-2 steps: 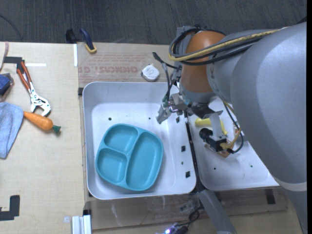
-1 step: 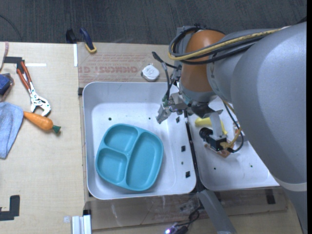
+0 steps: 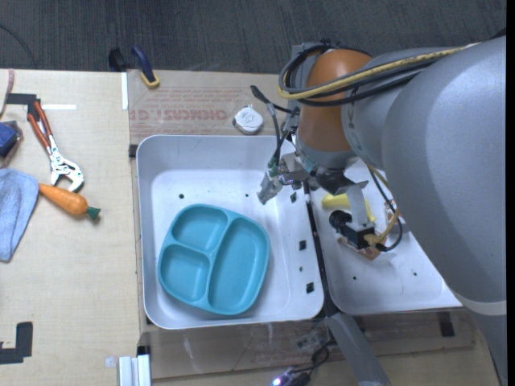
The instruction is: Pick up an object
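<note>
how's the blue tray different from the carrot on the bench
The blue tray is light blue and broad, split into three compartments; the carrot is orange, small and tapered with a green stem end. The tray lies flat inside the left white bin, below the gripper; the carrot lies outside the bins on the bench, beside the pliers. Both rest untouched.

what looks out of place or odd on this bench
A toy carrot and pliers lie on the bench left of the bins, outside either one. The blue divided plate sits slanted in the left bin. Nothing looks spilled or broken.
</note>
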### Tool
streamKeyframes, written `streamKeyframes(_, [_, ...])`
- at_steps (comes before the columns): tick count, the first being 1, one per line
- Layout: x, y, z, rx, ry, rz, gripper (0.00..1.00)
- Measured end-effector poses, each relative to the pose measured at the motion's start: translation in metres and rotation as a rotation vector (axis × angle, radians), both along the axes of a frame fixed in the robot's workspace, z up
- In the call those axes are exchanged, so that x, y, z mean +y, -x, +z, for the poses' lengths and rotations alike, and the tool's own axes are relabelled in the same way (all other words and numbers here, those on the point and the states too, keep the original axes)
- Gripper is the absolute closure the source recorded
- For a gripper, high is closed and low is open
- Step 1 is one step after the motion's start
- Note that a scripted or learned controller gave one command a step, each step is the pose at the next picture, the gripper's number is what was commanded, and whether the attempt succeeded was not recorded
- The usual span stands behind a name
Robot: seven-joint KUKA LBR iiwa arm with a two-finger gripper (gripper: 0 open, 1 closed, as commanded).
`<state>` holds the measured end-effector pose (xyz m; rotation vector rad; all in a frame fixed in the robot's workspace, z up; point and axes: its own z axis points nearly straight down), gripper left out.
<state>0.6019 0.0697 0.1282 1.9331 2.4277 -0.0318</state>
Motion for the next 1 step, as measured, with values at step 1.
streamKeyframes(1, [-0.0002,-0.0016,-0.0002,-0.008,0.001,0.0,0.0])
